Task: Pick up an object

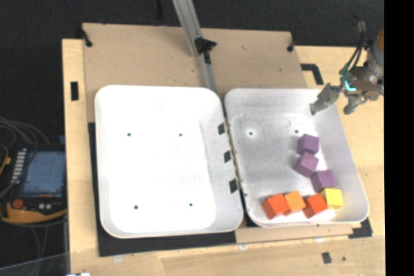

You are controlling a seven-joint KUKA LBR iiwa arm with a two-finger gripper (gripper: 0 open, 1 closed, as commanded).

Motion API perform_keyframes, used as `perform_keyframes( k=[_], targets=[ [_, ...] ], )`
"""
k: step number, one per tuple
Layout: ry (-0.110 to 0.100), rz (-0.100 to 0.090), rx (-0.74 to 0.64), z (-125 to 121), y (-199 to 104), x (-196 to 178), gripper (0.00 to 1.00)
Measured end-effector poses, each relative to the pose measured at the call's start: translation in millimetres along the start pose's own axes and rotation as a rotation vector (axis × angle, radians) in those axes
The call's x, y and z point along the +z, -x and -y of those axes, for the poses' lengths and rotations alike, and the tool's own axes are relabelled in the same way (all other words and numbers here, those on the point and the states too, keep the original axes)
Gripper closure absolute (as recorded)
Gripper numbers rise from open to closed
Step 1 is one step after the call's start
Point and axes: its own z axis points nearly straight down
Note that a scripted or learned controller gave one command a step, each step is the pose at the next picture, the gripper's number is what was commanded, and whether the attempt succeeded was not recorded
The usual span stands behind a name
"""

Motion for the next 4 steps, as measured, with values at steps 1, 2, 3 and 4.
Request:
perform_keyframes(
  k=[1, 2, 3, 4],
  targets=[
    [0.004, 0.003, -0.002, -1, 0, -3, 0.0],
    [0.002, 0.002, -0.003, 0, -8, 43, 0.0],
    [0.0, 0.002, 0.003, 10, -7, 91, 0.0],
    [0.002, 0.003, 0.006, 6, -3, 132, 0.0]
  ],
)
